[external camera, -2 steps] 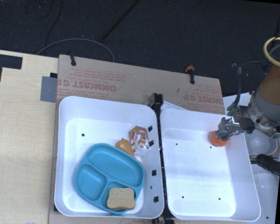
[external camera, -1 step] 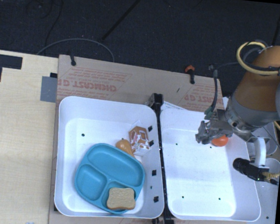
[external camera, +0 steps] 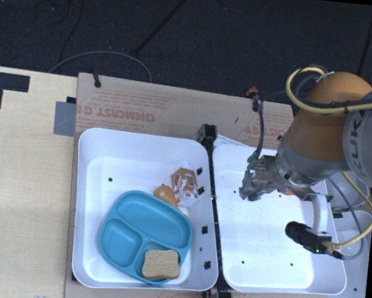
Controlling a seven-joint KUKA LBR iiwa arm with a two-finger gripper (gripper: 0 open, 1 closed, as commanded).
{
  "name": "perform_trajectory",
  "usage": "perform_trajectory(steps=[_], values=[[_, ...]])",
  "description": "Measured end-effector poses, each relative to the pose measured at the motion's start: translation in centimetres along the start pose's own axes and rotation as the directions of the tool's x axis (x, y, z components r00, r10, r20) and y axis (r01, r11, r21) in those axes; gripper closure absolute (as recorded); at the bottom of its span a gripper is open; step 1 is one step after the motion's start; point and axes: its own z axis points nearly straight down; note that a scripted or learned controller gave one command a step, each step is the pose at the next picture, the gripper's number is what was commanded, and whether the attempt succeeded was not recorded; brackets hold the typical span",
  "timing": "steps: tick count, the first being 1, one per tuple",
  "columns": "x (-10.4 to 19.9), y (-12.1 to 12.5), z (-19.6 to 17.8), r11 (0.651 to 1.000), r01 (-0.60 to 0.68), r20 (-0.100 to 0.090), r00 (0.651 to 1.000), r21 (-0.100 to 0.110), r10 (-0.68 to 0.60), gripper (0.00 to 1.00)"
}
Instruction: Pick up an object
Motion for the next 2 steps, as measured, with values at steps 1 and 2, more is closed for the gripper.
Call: perform_trajectory(steps=[1,2], values=[[6.1,-1.4,0.3,1.0,0.001,0.0,1.0,-0.001,-0.001,1.0],[11.1,-1.8,0.0,1.0,0.002,0.001,1.0,-0.002,-0.002,1.0]])
